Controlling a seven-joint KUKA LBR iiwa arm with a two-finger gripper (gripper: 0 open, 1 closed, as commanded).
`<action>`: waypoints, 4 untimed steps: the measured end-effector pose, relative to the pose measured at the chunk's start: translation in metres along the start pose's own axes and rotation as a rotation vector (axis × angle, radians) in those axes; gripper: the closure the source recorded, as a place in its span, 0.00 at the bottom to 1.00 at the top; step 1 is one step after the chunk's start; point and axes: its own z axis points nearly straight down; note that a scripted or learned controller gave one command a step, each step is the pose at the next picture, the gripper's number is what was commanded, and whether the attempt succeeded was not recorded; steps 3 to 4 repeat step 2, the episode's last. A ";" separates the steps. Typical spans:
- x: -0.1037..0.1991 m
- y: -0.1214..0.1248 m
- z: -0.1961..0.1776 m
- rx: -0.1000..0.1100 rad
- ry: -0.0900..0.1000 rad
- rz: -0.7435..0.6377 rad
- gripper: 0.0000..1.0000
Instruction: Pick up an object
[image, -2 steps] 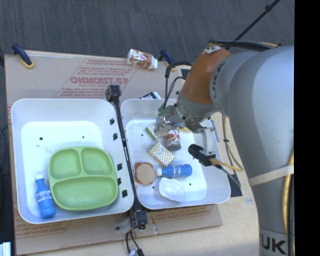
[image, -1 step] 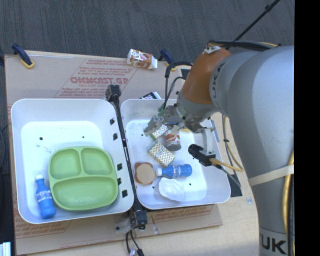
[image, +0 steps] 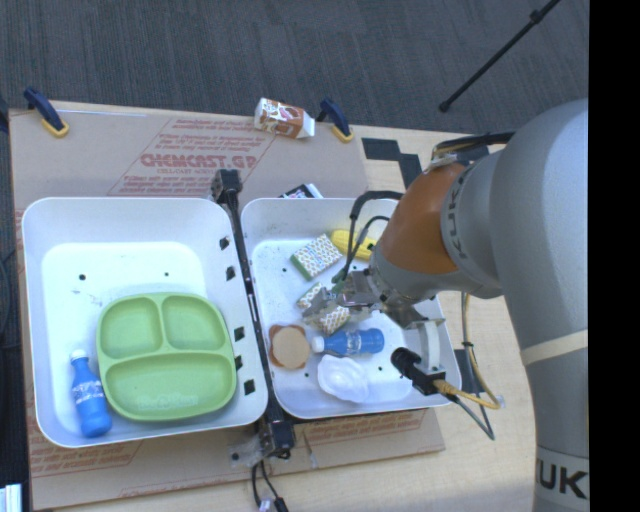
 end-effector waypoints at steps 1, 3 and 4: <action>0.001 0.001 -0.011 0.001 0.000 -0.006 1.00; 0.005 -0.066 -0.109 -0.005 0.000 0.003 1.00; 0.005 -0.066 -0.109 -0.005 0.000 0.003 1.00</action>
